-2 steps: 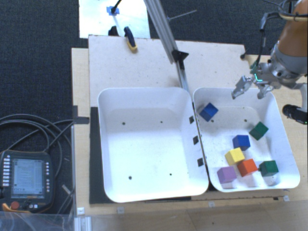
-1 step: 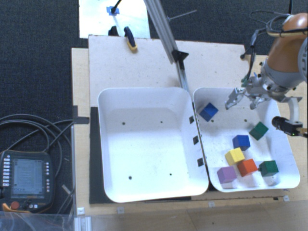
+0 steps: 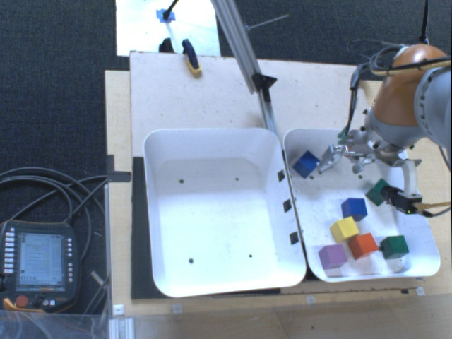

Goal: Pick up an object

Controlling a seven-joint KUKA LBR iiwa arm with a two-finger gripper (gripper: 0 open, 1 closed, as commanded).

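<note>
The right bin point(image 3: 424, 263) holds several coloured cubes. A blue cube point(image 3: 306, 164) lies at its far left corner. My gripper point(image 3: 330, 159) hangs just to the right of that cube, close to it, with nothing visibly held. A dark green cube point(image 3: 378, 191) sits under the wrist, partly covered by it. Nearer the front lie a second blue cube point(image 3: 354, 208), a yellow cube point(image 3: 345, 229), an orange cube point(image 3: 363, 245), a purple cube point(image 3: 332, 256) and a green cube point(image 3: 394, 246).
The left bin point(image 3: 159, 210) stands beside the right one, their walls touching. A metal pole point(image 3: 240, 41) slants across the back of the bench. A teach pendant point(image 3: 35, 263) lies at the lower left, off the bench.
</note>
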